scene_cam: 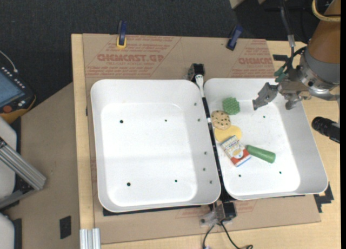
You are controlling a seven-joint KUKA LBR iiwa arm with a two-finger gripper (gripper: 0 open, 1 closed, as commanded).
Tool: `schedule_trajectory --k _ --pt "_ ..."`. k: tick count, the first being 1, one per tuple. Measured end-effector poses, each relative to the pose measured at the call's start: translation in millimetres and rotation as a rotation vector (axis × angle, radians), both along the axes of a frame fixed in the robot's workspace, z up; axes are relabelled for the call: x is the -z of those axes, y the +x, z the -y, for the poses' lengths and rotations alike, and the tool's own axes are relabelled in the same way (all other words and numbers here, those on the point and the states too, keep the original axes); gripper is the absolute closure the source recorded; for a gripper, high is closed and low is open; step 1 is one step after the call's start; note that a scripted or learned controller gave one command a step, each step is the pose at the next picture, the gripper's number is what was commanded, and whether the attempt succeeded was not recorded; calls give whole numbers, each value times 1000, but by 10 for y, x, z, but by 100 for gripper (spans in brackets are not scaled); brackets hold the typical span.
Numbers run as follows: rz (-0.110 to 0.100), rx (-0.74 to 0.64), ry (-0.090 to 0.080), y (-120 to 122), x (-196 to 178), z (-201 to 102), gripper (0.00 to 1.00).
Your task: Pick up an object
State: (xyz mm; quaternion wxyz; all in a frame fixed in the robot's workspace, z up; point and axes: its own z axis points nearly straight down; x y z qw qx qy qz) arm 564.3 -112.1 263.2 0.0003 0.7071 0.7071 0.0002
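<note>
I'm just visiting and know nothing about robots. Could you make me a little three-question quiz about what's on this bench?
1. True or false: all the loose items lie in the right bin.
2. Which item lies nearest the claw? A) green cylinder B) green square piece C) cookie
3. Fill in: the claw hangs over the ___ bin.

Key: 1 true; 2 B; 3 right.

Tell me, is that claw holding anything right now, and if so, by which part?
Nothing is held. The claw hangs above the right bin with nothing between its fingers; the green block, cookie and green cylinder lie apart from it.
</note>
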Motion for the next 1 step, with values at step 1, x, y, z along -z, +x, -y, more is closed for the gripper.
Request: schedule_trajectory --k 1 --pt "20 6 -8 -547 -1761 504 0"
